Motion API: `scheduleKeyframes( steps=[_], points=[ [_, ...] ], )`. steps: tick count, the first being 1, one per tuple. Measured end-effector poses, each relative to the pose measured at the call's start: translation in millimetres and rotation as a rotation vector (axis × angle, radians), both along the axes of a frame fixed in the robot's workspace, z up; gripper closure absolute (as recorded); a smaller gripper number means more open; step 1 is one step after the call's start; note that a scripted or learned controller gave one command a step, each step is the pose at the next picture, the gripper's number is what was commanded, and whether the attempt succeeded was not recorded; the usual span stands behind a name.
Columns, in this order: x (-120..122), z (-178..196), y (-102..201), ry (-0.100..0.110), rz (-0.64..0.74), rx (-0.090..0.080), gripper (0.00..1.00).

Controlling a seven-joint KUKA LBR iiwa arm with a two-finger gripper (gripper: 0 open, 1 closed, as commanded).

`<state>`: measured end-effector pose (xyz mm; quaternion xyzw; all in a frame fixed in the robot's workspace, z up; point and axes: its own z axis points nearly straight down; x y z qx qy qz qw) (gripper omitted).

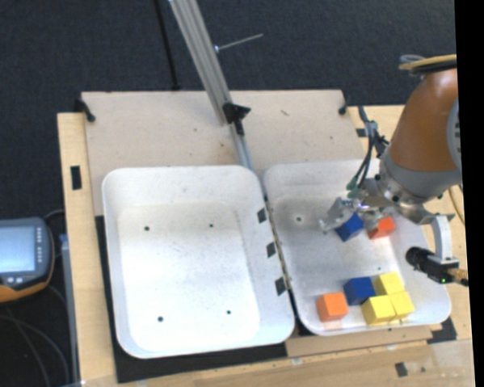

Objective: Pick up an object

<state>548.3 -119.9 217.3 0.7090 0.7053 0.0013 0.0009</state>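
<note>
Honestly, no readable text anywhere here: no labels, brand names, numbers or signs that I can make out. The handheld unit with the screen (14,253), way off across both bins from the gripper (346,215), shows a pale lit display, but whatever is on it is too small and blurry to read. The coloured blocks just below the gripper have plain faces, and the little dark marks on the bin rims and bench are only shapes, not letters.
</note>
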Motion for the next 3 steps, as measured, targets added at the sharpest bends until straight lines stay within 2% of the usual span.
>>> scheduleKeyframes(
  steps=[1,2,3],
  points=[
    [1,11,-2,-0.005,-0.004,-0.002,1.00],
    [60,-96,-6,0.007,0.009,-0.003,1.00],
    [61,-29,-81,-0.005,0.001,-0.007,1.00]
  ],
)
